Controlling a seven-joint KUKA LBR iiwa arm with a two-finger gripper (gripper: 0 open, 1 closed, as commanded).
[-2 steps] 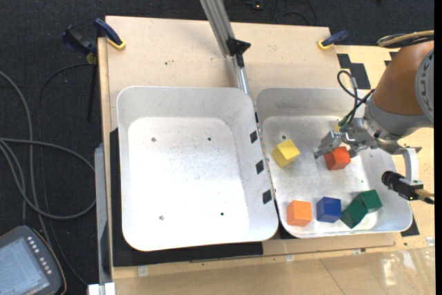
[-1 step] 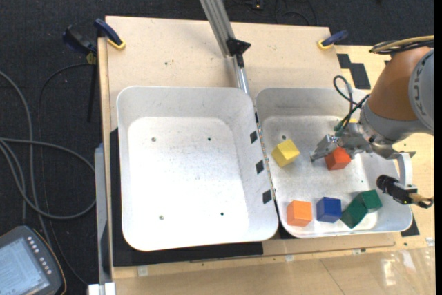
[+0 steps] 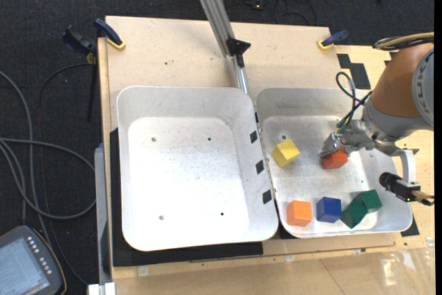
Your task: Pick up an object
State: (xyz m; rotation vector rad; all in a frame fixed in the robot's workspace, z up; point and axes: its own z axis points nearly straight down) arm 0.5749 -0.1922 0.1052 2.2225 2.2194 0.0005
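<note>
The right white bin (image 3: 304, 101) holds several small blocks. A red block (image 3: 336, 160) lies near the bin's middle right, and my gripper (image 3: 332, 147) sits right on top of it, touching or nearly touching its upper left side. A yellow cube (image 3: 285, 153) rests to the left of the red block. Along the bin's near edge stand an orange cube (image 3: 299, 213), a blue cube (image 3: 329, 209) and a green block (image 3: 362, 208). The grey arm with its orange band (image 3: 400, 90) comes in from the right.
The left white bin (image 3: 138, 107) lies beside the right one, sharing a rim at the centre. A slanted metal pole (image 3: 210, 0) rises from the bench behind the bins. Clamps (image 3: 110, 34) hold the back corners of the board.
</note>
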